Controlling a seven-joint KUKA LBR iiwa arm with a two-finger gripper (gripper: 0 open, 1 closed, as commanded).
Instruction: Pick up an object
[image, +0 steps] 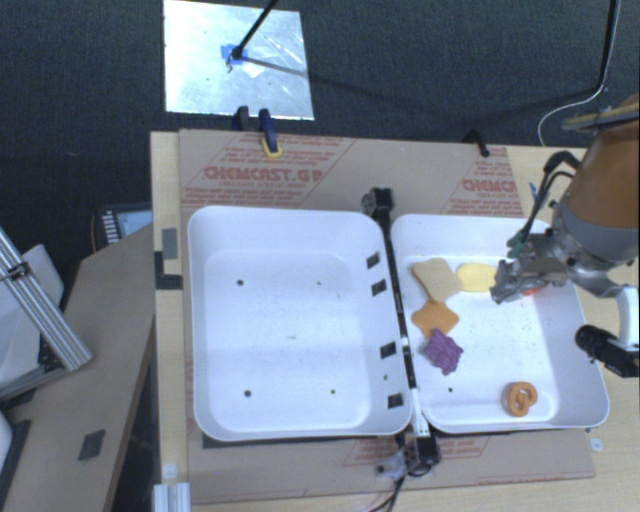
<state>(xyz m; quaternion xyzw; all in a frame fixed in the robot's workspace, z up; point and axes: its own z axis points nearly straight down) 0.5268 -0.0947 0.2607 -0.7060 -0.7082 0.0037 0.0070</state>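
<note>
Two white bins sit side by side on a brown board at the centre of the frame. The left bin (290, 330) is at centre left; the right bin (570, 400) is at centre right, and their inner walls meet along a dark strip of clips running from upper centre to lower centre. The arm (605, 200) enters from the right edge, its orange band in the upper right of the frame above a grey wrist. The gripper (505, 285) hangs over the upper part of the right bin, just right of the yellow piece (476, 275). Whether the gripper is spread or pressed together cannot be told at this resolution, and nothing can be seen between its tips. Five objects lie in the right bin. The yellow piece lies near the bin's upper middle. The tan piece (436, 276) lies just to its left, touching or nearly touching it. The orange piece (435, 318) lies below the tan piece, close to the bin's left wall. The purple piece (442, 351) lies just below the orange piece. The ring (519, 398), orange and pretzel-like, lies apart from the others in the bin's lower right. A silver sheet (238, 58) lies on the dark floor at upper left.
</note>
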